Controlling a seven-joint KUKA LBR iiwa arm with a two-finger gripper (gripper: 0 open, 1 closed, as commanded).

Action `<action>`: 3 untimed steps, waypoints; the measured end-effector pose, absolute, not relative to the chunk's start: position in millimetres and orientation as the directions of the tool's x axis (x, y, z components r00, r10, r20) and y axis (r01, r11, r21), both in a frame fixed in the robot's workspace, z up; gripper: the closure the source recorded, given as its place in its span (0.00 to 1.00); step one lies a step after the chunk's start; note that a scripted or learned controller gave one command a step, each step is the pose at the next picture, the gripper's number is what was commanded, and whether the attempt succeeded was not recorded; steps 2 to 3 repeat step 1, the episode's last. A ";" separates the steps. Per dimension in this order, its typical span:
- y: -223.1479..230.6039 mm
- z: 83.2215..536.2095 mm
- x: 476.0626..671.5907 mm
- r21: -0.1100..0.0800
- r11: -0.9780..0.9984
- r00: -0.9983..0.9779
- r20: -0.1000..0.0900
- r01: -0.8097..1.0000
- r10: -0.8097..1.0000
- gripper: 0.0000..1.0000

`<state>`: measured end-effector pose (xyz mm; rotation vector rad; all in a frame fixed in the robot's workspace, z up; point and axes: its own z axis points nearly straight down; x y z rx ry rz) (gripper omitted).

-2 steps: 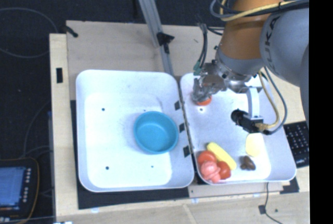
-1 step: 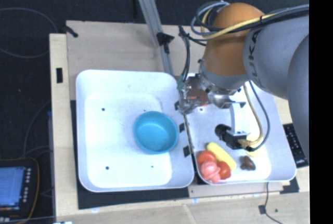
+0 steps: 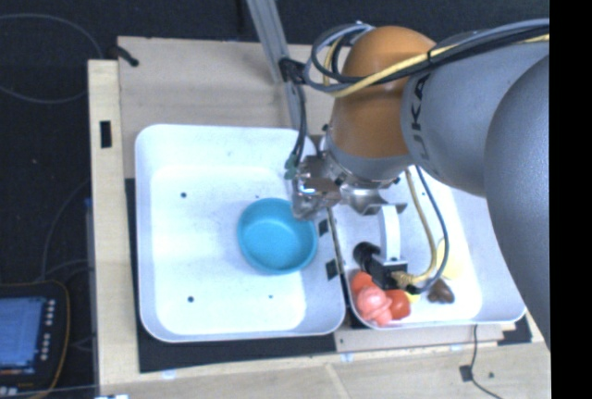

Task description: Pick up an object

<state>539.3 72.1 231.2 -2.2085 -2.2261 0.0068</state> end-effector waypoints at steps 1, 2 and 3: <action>70.5 231.8 540.3 -0.004 0.003 -0.003 0.002 1.000 1.000 0.00; 70.5 231.8 540.3 -0.004 0.003 -0.003 0.002 1.000 1.000 0.00; 70.5 231.8 540.3 -0.004 0.003 -0.003 0.002 1.000 1.000 0.00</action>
